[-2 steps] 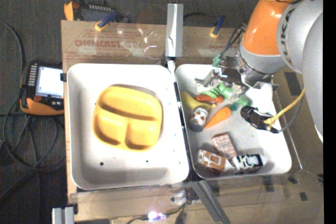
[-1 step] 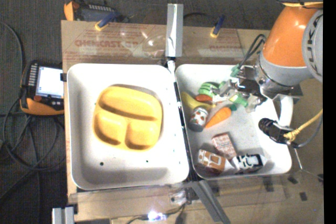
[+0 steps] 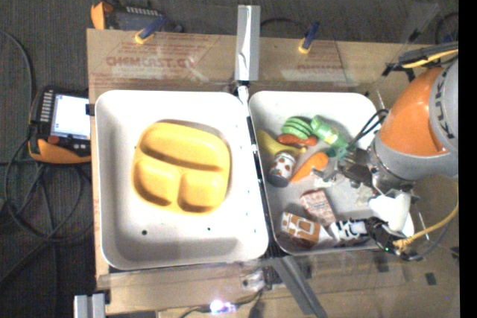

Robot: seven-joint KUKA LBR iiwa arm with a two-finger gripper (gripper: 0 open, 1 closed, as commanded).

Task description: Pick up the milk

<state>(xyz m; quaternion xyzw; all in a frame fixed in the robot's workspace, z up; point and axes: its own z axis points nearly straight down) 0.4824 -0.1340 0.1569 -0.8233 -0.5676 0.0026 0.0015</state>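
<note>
**Item:** milk carton (image 3: 349, 229), small, with black-and-white cow patches.

**Location:** right bin (image 3: 313, 97), at the 5 o'clock corner and close to the near wall. It seems to lie on its side, though the pose is hard to read.

**Neighbours:**
- A brown carton (image 3: 299, 229) sits just beside it at 9 o'clock.
- A small brownish packet (image 3: 317, 202) is near at 10 o'clock.
- A can (image 3: 281, 167), a carrot (image 3: 309, 164), a banana (image 3: 267, 145) and a green vegetable (image 3: 313, 129) sit farther off toward 11 o'clock.

**Pincer** (image 3: 356, 169)**:** over the right bin at 12 o'clock from the milk, apart from it and holding nothing visible. I cannot tell whether it is apart or together.

**Handling (judged):**
- It is probably a toy, so light, hollow and stiff.
- The smooth printed faces may slip.
- It should not break, but a glancing touch could skid it.

**Hold (judged):** across the two long flat faces at mid-body, approaching from above. Keep off the bin wall and the brown carton.

**Other stock:** left bin (image 3: 112, 160) holds a yellow divided plate (image 3: 182, 166).
</note>
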